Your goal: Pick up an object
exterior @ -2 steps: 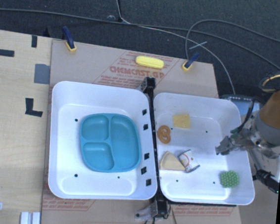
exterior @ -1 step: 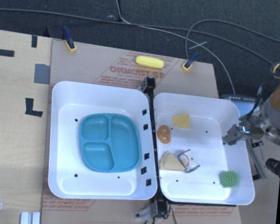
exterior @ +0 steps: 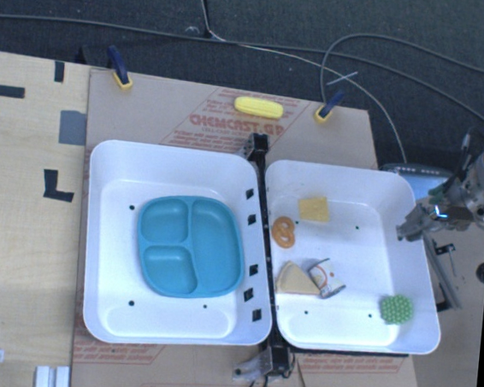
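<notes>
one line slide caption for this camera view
Gripper at right bin's edge; blue divided plate in left bin, small items including green ball in right.

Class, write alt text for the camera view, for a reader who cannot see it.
The gripper hangs over the right edge of the right bin, which holds a yellow square block, an orange pretzel, a tan wedge and a green ball. The left bin holds a blue divided plate.

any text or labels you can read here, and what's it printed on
"CHEMCAST GP": red print on the brown cardboard sheet under the two bins, largest just below the yellow object.
The same red print repeats in diagonal rows across the sheet and along its front edge, too small and blurred to read.
No readable text on the bins, the blue divided plate or the small items.
</notes>
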You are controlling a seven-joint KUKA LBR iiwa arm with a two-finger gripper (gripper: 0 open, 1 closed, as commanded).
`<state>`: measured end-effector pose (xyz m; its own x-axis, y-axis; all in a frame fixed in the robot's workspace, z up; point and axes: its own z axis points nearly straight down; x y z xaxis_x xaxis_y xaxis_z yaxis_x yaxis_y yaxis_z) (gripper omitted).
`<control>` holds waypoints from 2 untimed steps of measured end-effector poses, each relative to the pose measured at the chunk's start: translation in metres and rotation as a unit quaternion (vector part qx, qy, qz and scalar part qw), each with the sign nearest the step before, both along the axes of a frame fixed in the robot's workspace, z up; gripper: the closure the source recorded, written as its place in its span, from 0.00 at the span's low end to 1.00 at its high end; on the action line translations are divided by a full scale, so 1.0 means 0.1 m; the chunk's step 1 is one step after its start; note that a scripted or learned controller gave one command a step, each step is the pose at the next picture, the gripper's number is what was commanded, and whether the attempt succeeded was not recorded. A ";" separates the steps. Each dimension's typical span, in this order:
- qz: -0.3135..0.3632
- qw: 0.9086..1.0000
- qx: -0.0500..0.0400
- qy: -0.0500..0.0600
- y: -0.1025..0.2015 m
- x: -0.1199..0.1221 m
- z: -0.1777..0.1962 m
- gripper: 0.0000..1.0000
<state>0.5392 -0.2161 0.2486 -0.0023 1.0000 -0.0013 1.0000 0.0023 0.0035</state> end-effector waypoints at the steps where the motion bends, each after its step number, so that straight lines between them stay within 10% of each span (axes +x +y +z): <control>1: 0.002 1.000 0.001 0.002 0.48 0.18 -0.05 1.00; 2: 0.002 1.000 0.001 0.002 1.04 0.32 -0.02 1.00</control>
<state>0.5714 -0.1124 0.2466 -0.0059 1.0000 0.0006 1.0000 0.0059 -0.0006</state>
